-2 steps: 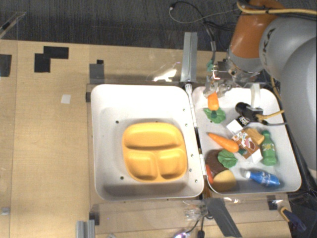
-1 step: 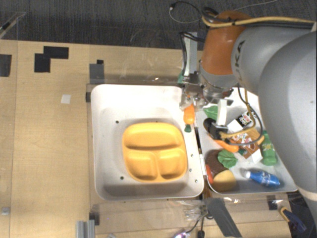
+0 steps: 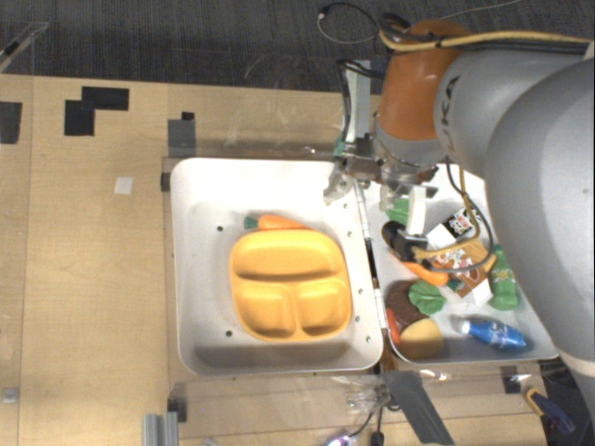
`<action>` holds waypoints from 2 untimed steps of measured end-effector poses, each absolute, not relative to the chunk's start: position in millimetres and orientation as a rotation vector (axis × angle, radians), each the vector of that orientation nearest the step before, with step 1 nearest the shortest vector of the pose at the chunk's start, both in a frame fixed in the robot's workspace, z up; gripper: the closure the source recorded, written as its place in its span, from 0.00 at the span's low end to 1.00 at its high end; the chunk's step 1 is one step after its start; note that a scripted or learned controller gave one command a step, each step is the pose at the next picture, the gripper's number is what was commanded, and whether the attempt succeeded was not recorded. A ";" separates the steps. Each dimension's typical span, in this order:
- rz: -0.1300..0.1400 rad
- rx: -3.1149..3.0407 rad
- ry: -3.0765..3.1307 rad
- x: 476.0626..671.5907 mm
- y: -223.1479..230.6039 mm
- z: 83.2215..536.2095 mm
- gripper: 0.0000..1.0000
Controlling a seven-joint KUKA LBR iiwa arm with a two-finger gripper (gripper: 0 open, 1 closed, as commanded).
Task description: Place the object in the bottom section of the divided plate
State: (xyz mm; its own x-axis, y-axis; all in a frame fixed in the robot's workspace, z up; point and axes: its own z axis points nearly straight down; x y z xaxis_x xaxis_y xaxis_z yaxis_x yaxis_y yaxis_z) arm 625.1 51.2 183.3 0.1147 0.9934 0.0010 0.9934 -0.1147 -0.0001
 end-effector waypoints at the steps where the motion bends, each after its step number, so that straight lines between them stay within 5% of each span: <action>1: -0.003 -2.339 -2.095 627.0 52.9 192.4 1.00; 2: -0.015 -2.388 -2.050 616.0 116.3 115.9 1.00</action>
State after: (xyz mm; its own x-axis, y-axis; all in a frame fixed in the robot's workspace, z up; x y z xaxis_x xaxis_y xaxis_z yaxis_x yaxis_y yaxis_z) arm 616.0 116.3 115.9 0.1516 0.9884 0.0036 0.9884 -0.1516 0.0106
